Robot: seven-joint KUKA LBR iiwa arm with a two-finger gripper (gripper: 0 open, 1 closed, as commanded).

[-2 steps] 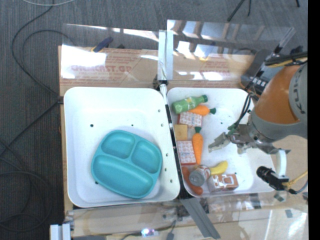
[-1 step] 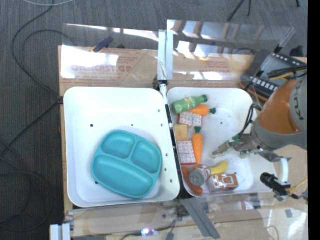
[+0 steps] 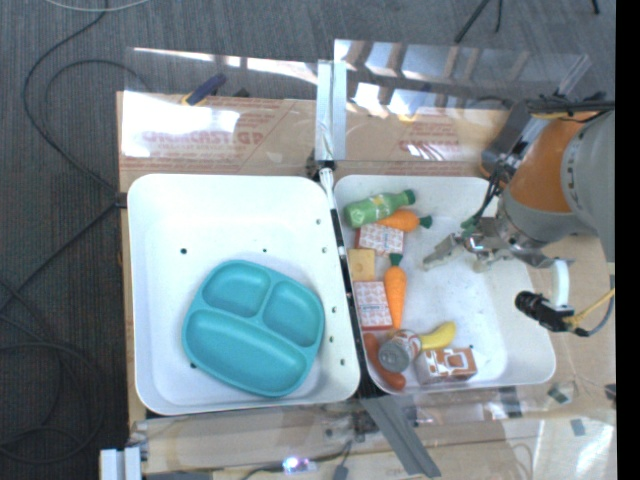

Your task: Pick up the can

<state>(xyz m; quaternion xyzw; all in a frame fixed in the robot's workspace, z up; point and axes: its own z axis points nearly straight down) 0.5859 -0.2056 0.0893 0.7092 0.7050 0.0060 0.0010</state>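
On the bench, two white bins sit side by side. The left bin [image 3: 160, 268] holds a teal divided plate [image 3: 255, 326] toward its 5 o'clock corner. The right bin [image 3: 520, 358] carries the clutter along its 9 o'clock wall and 6 o'clock edge.

The grey arm [image 3: 565, 183] with its orange band enters at 3 o'clock, and the gripper [image 3: 455, 248] hangs over the bare middle of the right bin with its fingers spread apart and nothing between them.

Next in size, a green bottle [image 3: 378, 208] lies at 11 o'clock in that bin, with a carrot [image 3: 396, 293] below it beside some small printed packets [image 3: 372, 303]. A small carton [image 3: 446, 366] rests at 6 o'clock, a yellow banana [image 3: 438, 337] just above it.

The can [image 3: 397, 351] stands at 7 o'clock, just beside the carton and banana, well apart from the gripper.
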